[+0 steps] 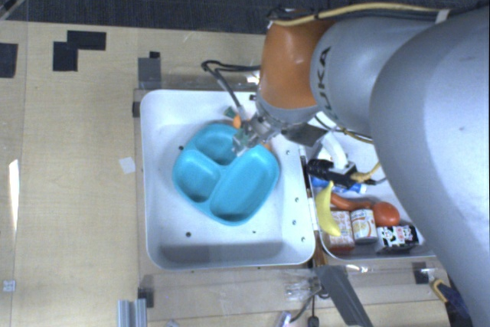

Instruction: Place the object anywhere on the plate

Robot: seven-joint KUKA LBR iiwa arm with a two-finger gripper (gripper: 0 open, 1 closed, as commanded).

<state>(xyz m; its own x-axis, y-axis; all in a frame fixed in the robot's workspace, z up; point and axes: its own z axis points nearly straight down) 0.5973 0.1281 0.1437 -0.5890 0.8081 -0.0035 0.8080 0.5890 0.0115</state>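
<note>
A blue divided plate (226,174) lies in the left white bin (161,165). My gripper (246,135) hangs over the plate's upper right part, just above its rim. A small orange and green object (236,119) shows right at the gripper's left side, near the fingers. Whether it sits between the fingers is hidden by the wrist. The arm's orange band (287,73) and grey body cover the upper right of the view.
The right bin (348,245) holds a banana (327,212), a red item (367,207), small cans (352,226) and a black and white pack (394,236). A cable (222,80) loops over the left bin's far edge.
</note>
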